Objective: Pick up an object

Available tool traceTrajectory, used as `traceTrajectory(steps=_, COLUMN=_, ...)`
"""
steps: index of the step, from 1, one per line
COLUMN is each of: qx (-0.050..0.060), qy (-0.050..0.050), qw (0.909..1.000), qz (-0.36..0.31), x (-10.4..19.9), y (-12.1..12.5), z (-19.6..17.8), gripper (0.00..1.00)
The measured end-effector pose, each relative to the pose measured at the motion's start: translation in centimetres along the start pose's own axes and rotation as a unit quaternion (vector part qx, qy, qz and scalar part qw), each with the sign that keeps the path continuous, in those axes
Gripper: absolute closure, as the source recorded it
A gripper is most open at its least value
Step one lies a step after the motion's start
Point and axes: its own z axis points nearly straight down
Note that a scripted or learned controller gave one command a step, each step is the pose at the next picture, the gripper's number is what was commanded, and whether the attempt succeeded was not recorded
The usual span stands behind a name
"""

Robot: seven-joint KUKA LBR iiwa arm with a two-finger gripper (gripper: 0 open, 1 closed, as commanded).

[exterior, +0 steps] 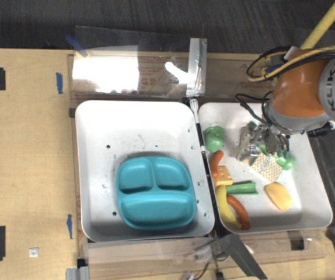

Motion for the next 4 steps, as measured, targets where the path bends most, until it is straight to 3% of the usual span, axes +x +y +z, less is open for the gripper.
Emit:
traceTrajectory(steps=1, qx=-0.001, qy=0.004, qw=0.9986, qz=-0.053, x=-4.7, y=-0.3, z=-17.0, gripper=1.0)
traceTrajectory(steps=2, qx=0.002, qy=0.006, qw=1.0, qz=-0.001, x=-5.1, y=-10.2, z=-22.3, gripper=1.0)
traceTrajectory(steps=3, qx=-0.003, qy=0.013, qw=0.9983, qz=-0.057, x=-6.0, y=-3.0, z=-14.8, gripper=1.0)
traceTrajectory(steps=4, qx=-0.002, qy=0.009, qw=0.9984, qz=-0.055, x=-6.2, y=-3.3, z=-15.2, gripper=0.0)
